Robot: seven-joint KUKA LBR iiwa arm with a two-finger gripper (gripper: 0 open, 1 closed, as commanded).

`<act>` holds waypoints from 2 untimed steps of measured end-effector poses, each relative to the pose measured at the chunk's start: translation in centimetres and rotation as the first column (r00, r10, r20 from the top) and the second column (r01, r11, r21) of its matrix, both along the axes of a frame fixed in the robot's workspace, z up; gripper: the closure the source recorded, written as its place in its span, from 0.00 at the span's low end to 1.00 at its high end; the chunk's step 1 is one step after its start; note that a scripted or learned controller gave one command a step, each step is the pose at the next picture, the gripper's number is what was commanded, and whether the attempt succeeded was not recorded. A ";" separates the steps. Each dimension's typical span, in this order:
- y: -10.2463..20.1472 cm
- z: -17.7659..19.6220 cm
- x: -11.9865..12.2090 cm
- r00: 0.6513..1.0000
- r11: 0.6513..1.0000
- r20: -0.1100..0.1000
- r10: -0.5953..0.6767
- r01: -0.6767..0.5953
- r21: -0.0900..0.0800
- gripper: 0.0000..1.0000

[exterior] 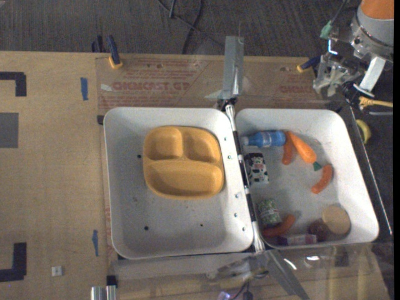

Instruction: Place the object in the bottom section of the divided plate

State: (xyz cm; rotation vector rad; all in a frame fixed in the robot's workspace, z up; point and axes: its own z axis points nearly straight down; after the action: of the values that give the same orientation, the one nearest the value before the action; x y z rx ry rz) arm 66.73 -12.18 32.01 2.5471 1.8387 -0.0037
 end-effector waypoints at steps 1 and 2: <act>-3.3 -9.0 -1.2 0.996 0.996 0.001 -0.093 0.093 0.001 1.00; 1.8 -5.5 -0.1 1.000 1.000 0.005 0.021 -0.021 0.000 1.00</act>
State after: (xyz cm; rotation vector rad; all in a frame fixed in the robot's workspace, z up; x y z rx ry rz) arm 66.61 -10.38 26.50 2.5250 1.8643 0.0028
